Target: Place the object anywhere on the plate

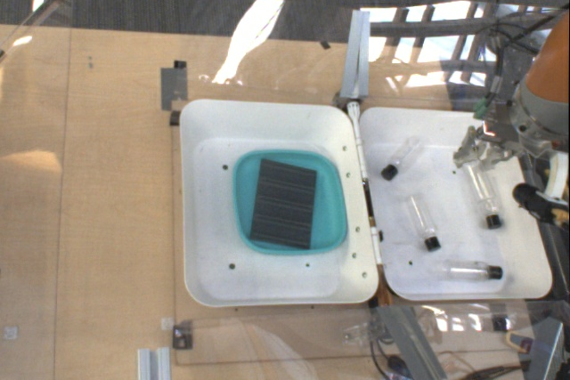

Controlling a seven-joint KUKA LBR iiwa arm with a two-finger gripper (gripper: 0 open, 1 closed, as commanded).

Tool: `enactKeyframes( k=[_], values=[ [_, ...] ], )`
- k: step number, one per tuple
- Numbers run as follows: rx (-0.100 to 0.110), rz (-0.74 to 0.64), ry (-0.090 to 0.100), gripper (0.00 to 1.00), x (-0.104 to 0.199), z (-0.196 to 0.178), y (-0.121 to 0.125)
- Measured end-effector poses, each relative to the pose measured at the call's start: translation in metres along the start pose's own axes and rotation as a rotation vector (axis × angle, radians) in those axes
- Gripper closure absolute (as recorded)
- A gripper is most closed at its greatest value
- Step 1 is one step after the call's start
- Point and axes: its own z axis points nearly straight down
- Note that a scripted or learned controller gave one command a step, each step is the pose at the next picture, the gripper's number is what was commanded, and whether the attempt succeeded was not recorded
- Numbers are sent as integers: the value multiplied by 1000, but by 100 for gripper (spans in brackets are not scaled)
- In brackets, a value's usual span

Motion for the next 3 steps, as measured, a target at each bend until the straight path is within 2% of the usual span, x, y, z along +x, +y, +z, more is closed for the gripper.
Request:
enactKeyframes(
  k=[1,2,3],
  values=[
    [4,-194,2,100,80,22,-61],
    [-1,-347,3,100,167,15,-37],
    [3,-404,3,100,227,21,-75]
  ],
)
